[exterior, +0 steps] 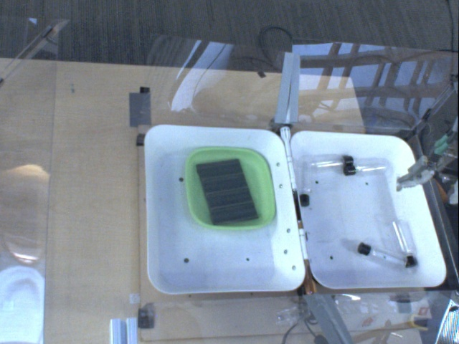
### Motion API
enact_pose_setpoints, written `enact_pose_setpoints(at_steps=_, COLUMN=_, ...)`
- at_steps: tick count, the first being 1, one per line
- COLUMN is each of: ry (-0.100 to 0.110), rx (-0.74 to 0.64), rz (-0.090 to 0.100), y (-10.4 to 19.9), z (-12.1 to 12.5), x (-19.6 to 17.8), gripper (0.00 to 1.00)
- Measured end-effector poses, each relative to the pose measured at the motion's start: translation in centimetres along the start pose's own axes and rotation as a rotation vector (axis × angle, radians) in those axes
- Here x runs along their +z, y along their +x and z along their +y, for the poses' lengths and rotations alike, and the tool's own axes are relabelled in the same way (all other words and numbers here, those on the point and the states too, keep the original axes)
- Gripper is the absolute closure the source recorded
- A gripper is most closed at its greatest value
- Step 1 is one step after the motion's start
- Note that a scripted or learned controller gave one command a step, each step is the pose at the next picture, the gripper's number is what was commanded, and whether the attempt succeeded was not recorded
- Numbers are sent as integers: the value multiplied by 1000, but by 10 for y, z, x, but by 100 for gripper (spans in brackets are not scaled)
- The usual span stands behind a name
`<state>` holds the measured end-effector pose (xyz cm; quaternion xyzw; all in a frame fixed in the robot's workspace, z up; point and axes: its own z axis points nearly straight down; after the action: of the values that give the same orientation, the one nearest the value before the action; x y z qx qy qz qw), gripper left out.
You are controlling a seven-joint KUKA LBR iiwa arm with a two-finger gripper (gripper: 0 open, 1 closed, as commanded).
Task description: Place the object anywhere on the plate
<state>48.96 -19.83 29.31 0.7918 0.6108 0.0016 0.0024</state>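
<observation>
A wooden table [79, 192] carries two shallow white bins side by side. In the left bin [215, 271] sits a green plate [267, 192], and a dark ribbed block [226, 191] lies on it at a slight tilt. The right bin [344, 213] holds clear tubes with black caps, one near the top [343, 165] and one near the bottom right corner [385, 255], well apart.

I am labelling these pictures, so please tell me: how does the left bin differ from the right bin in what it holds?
The left bin holds a green plate with a dark ridged block lying on it; the right bin has no plate. The right bin holds several small clear tubes with black caps, such as one near its top and one near its bottom; the left bin has no tubes. Both bins are shallow, white and of similar size.
</observation>
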Motion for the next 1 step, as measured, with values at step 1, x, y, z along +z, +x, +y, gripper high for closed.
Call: enact_pose_setpoints(at_steps=1, ry=0, rx=-303, rz=0, y=9, z=-2, x=40, gripper=0)
